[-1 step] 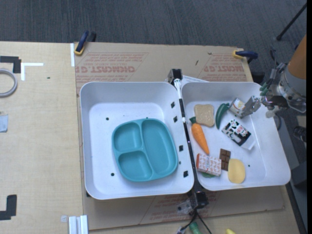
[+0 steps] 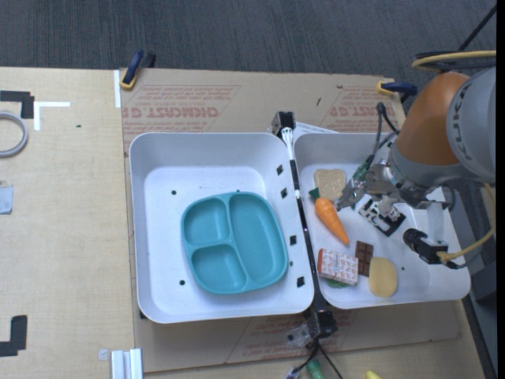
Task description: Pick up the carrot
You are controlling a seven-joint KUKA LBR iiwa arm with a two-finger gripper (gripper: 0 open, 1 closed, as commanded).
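a: start from the claw (image 2: 357, 189) and work outward. its condition?

b: it sits low in the right bin (image 2: 442, 287), at the end of the grey arm (image 2: 442, 140) with the orange band. the fingers point toward the bin's left side. i cannot tell how far apart they are, and nothing is seen between them.

a: the carrot?

b: the carrot (image 2: 332, 220) lies flat on the bin floor just to the left of the claw and a little below it in the frame, tip pointing away down the bin. it is close to the claw but not seen in its hold.

a: other items nearby?

b: a pale bread slice (image 2: 330, 183) just left of the claw, above the carrot's top. further down, a brown chocolate piece (image 2: 364, 253), a pink patterned block (image 2: 338, 266) and a yellow rounded piece (image 2: 383, 277).

a: furthest out?

b: well to the left, the left bin (image 2: 150, 235) holds a teal divided plate (image 2: 234, 242). both bins rest on the worktop (image 2: 63, 235).
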